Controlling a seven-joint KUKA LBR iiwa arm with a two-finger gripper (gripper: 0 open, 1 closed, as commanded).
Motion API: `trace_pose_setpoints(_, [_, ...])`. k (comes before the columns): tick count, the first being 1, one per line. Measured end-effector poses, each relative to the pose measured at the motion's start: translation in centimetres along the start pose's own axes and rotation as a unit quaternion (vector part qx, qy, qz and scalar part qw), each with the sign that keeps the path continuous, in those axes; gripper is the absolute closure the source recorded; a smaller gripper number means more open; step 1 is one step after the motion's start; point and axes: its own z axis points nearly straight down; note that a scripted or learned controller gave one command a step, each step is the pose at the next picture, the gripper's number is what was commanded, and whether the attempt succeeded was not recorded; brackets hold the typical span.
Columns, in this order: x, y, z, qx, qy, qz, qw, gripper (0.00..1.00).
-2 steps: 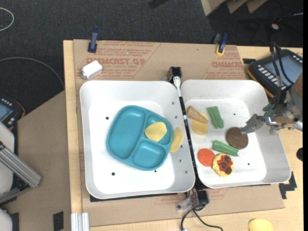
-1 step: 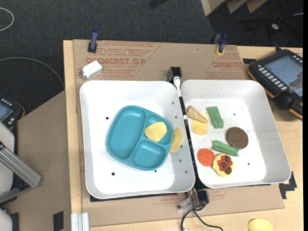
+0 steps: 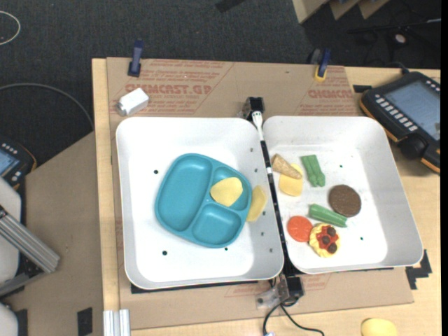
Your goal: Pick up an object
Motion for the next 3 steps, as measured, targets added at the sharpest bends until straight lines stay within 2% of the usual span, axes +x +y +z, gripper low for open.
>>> trace_pose_setpoints(1, [-1.2,-3.6,-10.7,-0.004,-0.001,0.002,1.0000,1.00])
trace_pose_setpoints(2, [-0.9,-1.9,0.6,0.008,0.004,0.001,1.0000,1.00])
trace_pose_setpoints(3, [-1.1,-4.6,-9.6,-0.003,-0.001,0.001,1.0000,1.00])
